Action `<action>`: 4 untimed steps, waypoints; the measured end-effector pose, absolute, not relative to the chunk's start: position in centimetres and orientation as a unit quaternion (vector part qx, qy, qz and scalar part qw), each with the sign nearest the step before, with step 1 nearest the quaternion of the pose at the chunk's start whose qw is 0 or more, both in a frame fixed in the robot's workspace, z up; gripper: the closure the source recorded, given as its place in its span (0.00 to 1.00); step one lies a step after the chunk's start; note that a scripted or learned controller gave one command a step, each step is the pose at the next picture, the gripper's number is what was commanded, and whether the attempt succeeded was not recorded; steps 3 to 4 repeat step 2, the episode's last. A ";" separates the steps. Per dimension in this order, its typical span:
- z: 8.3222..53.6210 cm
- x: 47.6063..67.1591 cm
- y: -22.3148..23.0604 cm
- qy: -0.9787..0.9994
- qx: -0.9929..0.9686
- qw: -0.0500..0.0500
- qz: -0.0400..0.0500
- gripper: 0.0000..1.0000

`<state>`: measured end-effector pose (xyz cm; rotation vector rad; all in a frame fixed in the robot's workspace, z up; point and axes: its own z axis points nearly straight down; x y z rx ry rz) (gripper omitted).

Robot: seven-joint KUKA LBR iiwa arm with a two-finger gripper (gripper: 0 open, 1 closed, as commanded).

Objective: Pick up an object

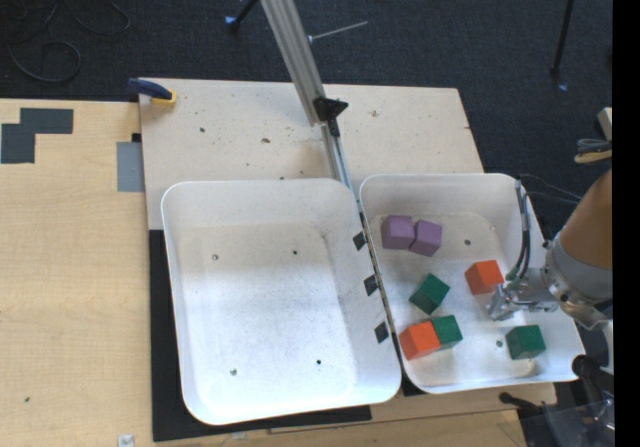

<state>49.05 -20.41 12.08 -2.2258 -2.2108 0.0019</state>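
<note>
So we've got a bunch of little blocks sitting in the right bin: two purple cubes touching each other near the far side, an orange cube just right of the middle, a dark green cube left of that, then an orange block and a green block pressed together near the front-left, and one more green cube off by the front-right corner. The tool is down inside this bin, between the orange cube and that front-right green cube, just beside the orange one but with nothing between its fingers as far as we can see. We honestly can't tell how wide it stands, it's just a small shiny blur from up here. The grey arm comes in over the bin's right rim. The left bin sits right alongside on the counter, and a slanted aluminium rail runs away from between the bins.
</note>
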 end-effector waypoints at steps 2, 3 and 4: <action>20.6 49.6 -20.6 -0.707 -0.707 -0.001 0.000 1.00; 20.6 49.6 -20.6 -0.707 -0.707 -0.001 0.000 1.00; 20.6 49.6 -20.6 -0.707 -0.707 -0.001 0.000 1.00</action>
